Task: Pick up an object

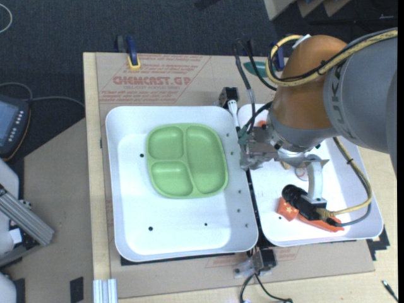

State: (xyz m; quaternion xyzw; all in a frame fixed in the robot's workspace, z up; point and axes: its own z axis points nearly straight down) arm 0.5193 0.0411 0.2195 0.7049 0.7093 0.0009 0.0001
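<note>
Camera view: left bin (177,227) holds a green divided plate (187,161); end effector (252,153) at right bin's (269,227) left rim, state unclear.

1. Left bin (132,169) on the bench: a green divided plate (187,161) lies flat in its far half.
2. Right bin (278,231): the arm (315,87) hangs over it, and an orange object (288,211) lies in its near half.

Your brown bench (158,84) carries two shallow white bins side by side, left bin (121,188) and right bin (284,233).
</note>
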